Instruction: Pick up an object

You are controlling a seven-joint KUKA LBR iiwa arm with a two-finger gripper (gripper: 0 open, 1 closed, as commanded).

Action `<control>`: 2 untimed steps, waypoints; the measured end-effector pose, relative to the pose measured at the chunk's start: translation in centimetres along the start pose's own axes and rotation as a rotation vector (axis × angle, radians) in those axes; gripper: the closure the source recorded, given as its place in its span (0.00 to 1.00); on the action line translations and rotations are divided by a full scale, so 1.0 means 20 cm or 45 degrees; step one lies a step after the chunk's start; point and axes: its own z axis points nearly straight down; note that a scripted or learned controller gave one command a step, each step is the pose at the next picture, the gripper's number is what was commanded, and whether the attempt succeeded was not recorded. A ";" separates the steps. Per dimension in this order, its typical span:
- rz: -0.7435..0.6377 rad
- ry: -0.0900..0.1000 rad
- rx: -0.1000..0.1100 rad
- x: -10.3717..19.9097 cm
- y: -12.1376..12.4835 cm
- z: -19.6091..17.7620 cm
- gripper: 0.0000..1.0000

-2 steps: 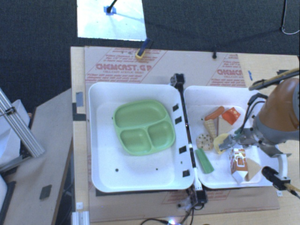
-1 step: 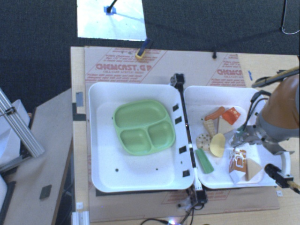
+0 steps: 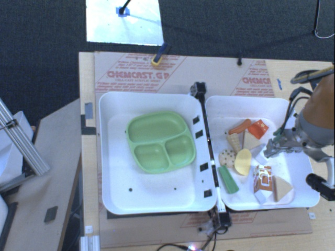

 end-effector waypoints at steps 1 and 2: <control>0.000 -0.001 -0.001 0.00 0.01 -0.26 1.00; -0.005 0.003 0.003 0.21 0.05 -0.25 1.00</control>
